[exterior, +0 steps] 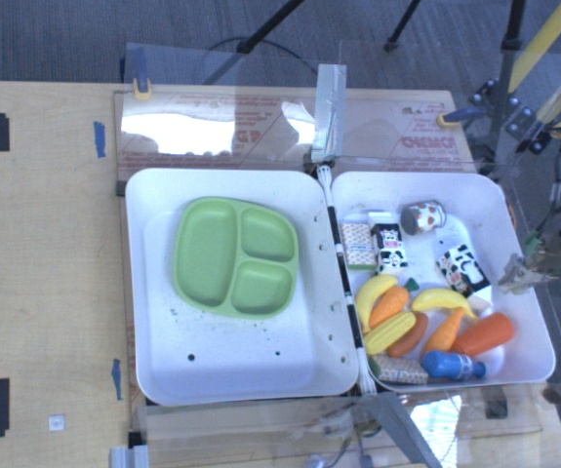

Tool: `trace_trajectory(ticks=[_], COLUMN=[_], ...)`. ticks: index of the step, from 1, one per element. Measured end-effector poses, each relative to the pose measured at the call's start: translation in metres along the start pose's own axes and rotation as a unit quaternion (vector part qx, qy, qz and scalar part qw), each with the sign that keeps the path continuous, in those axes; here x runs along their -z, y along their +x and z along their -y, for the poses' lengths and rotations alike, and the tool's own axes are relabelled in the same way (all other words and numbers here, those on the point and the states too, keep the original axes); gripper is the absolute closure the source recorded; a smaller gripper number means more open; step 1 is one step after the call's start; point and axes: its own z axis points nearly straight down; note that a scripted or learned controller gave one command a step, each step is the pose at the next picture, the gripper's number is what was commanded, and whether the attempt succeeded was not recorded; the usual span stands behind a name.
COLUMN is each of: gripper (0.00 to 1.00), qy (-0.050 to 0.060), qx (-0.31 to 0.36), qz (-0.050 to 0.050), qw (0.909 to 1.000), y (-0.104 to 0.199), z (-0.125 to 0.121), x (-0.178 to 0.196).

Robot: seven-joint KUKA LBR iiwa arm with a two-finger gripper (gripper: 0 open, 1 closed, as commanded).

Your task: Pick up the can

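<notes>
Gripper [526, 273] at right bin's [520, 213] rim, grip state unclear; can [422, 217] inside; wooden bench [46, 291].

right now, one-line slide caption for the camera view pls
Green divided plate in the left bin; can lying among toy food at the back of the right bin.

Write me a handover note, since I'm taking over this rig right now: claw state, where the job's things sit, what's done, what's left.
Claw: at the right bin's right edge; whether open or shut cannot be told. No item is seen in it.
Can: lying on its side in the right bin's far part, beside small cartons, apart from the claw.
Nearer side of that bin: toy bananas, carrots, a blue bottle.
Left bin: holds a green divided plate.
Done: nothing yet.
Left: reach the can, grip it, lift it.
</notes>
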Motion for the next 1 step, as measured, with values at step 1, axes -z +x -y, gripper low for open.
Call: trace_trajectory(ticks=[1], gripper=[1.00], qy=[-0.001], qx=[-0.001], qz=[0.001], qw=[1.0000], y=[-0.0008], z=[-0.0006], x=[0.0098])
